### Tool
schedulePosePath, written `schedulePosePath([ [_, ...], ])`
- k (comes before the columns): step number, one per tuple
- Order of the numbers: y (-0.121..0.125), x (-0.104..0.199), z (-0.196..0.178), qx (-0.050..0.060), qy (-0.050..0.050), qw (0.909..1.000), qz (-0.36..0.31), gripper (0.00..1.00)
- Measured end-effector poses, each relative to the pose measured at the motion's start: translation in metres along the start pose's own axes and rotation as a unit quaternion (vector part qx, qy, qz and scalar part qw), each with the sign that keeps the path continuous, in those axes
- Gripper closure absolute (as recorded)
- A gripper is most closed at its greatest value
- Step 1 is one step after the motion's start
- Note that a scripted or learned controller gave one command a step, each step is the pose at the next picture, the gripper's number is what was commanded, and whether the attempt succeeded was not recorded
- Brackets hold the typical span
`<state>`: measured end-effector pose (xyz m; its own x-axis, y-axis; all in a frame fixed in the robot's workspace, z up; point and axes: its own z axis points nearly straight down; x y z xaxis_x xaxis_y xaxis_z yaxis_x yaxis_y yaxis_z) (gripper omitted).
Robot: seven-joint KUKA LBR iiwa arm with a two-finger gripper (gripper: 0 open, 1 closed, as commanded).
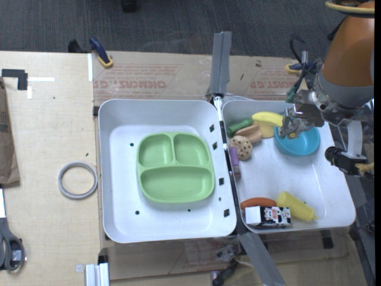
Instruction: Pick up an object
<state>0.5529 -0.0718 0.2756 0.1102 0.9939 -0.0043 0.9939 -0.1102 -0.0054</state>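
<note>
Over the far part of the right bin (333, 210), the gripper (290, 128) hangs low at the left rim of the blue bowl (300, 143), with the yellow banana (267, 119) just to its left. How wide the jaws stand cannot be told from this slanted view, and nothing is seen between them, so no object counts as held. The likeliest target, as a judgement, is the bowl's rim or the banana's near end, since both lie right under the tool. To do this step well, the arm should commit to one of them: a rim grasp needs one jaw inside the bowl and one outside, coming straight down, while the banana wants the jaws across its narrow width, not along it. The crowding matters; a green vegetable (239, 124), a brown roll (250, 134) and a speckled cookie (241, 148) sit close by on the left and could be nudged. Nearer in the same bin lie a red sausage (258, 202), a yellow bottle (296, 207) and a black-and-white carton (269, 216), well apart. The left bin (113, 159) carries a green divided plate (175, 167).
</note>
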Motion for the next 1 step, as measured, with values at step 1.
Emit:
schedulePosePath([
  [1, -0.0375, -0.0418, 0.0432, -0.001, 0.002, 0.9990, -0.045, 1.00],
])
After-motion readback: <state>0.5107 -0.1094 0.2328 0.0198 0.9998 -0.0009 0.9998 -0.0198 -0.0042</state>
